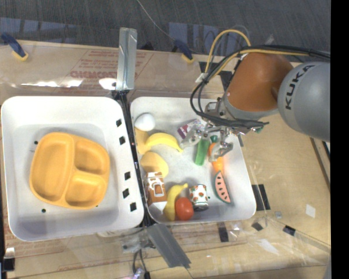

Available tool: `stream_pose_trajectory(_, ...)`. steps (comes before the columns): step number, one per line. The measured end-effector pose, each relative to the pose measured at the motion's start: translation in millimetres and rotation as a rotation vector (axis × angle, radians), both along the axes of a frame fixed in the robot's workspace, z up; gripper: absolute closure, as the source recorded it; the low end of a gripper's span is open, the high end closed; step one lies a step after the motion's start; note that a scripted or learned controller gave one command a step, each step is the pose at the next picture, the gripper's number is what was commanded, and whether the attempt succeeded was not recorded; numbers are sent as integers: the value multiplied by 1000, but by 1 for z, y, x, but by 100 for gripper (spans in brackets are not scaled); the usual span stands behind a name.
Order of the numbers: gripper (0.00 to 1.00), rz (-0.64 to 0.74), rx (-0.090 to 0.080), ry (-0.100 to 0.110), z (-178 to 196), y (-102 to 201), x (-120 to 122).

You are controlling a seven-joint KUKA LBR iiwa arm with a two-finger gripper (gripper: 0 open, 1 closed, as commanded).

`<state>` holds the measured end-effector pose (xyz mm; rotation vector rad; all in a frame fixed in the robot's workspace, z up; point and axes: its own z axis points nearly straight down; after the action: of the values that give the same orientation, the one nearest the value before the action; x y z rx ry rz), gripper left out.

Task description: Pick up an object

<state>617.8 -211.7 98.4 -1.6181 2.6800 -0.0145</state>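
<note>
The green bottle (202, 150) lies in the right bin (244, 179), just left of the gripper (216, 139), slim and plain green. Whether the gripper is wide or narrow, I cannot tell. Left of the bottle are 2 bananas (160, 142); below it, a watermelon slice (221, 188) near the bin's right edge.

The arm (305, 97) is a smooth, rounded grey casing with "KUKA" lettered in dark capitals on its side. An orange band (253, 86) wraps the section above the wrist. Black and yellow cables (212, 63) loop outward from it. Below sits the tool (216, 138), a cluster of small metallic parts.
</note>
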Motion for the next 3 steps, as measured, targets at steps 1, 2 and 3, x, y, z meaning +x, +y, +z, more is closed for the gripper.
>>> stream_pose_trajectory(1, 0, -26, 2, 5, -1, 3, -48)
stream_pose_trajectory(2, 100, -18, 4, -1, 11, 7, -45)
stream_pose_trajectory(3, 0, -18, 4, 0, 10, 7, -45)
